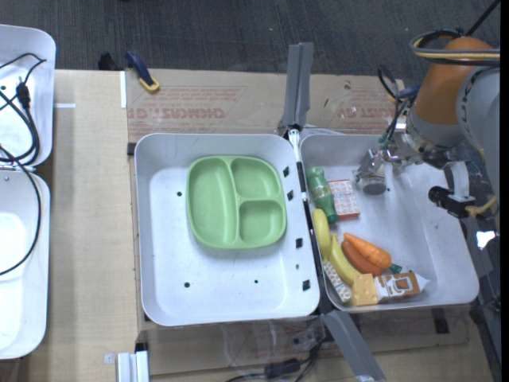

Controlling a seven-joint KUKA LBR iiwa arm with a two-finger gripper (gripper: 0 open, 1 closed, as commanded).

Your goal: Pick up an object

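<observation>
In the right bin (433, 229), just beside the banana (332, 251): carrot (367, 253). Looks light, stiff, smooth, apt to roll; best pinched across the thick middle. Gripper (372, 181) near the far wall; cannot tell how wide.

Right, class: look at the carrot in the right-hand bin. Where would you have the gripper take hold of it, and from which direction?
Probably across the middle of the carrot, coming straight down from above. It lies flat and slanted on top of the banana, so its upper side is exposed. The fingers should close across its narrow width, not along its length. The gripper sits further back over the right bin.
</observation>
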